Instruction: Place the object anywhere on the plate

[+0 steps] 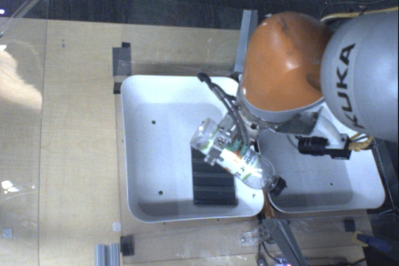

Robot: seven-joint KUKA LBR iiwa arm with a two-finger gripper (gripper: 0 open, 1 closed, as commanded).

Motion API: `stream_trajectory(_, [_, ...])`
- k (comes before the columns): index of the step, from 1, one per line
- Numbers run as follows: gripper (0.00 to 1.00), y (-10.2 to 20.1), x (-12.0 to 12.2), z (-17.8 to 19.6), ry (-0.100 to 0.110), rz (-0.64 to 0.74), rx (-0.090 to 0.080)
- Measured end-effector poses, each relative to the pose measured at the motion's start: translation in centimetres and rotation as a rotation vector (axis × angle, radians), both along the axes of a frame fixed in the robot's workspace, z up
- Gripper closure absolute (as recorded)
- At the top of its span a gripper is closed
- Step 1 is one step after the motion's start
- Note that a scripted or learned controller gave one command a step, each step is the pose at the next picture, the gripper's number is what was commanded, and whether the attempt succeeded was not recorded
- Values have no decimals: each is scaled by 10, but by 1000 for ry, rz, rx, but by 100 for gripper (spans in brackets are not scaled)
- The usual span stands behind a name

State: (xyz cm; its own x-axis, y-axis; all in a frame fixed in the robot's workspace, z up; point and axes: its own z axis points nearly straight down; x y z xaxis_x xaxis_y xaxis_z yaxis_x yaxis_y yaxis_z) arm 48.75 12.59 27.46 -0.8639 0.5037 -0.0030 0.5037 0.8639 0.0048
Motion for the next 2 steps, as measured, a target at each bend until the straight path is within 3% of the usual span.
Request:
stream_trajectory(1, [100, -66, 30, -24, 1, 95, -1])
stream_trajectory(2, [100, 2, 68, -29, 0, 245, -1])
